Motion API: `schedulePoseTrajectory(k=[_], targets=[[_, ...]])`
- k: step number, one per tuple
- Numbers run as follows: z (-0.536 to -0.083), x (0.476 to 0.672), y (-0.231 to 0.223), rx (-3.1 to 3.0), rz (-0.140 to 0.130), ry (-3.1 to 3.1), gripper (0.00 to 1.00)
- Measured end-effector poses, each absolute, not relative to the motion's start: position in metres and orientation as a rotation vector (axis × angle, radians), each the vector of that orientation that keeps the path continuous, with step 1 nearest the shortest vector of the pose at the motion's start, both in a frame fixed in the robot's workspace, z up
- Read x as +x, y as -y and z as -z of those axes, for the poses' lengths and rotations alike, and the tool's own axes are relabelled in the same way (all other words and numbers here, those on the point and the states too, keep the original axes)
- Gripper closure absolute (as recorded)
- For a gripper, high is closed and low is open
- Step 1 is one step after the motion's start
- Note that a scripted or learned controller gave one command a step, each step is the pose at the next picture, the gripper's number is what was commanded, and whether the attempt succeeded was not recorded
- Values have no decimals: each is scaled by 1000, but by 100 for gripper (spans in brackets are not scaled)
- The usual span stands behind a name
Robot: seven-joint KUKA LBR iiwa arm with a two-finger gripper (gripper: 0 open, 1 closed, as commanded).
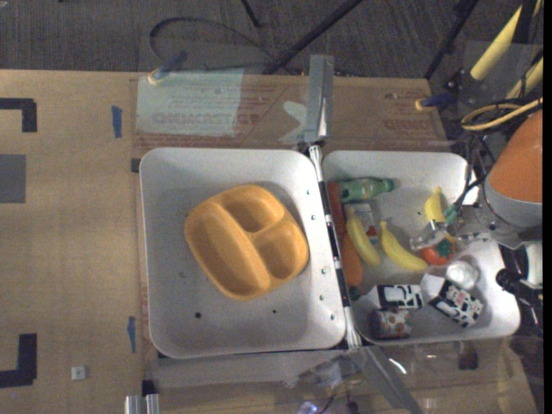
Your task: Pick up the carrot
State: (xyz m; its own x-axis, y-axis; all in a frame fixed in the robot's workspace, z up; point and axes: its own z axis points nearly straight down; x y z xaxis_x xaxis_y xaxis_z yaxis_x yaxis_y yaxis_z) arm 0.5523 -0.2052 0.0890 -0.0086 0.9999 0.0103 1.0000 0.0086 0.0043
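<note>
Camera view: I see the carrot (343,235) by the bin wall, well left of the hand (442,231); finger state indiscernible.

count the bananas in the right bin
3: two bananas lie side by side mid-bin, right of the carrot; a third lies near the gripper. More may be hidden under the arm.

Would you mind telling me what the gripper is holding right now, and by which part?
It cannot be told. The gripper sits low in the right bin near a banana, well away from the carrot.
</note>
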Motion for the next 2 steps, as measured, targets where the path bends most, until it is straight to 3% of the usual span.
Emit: schedulePoseTrajectory(k=[1,2], targets=[[-87,655,198,-2490,11,1895,0],[-88,554,195,-2527,9,1857,0]])
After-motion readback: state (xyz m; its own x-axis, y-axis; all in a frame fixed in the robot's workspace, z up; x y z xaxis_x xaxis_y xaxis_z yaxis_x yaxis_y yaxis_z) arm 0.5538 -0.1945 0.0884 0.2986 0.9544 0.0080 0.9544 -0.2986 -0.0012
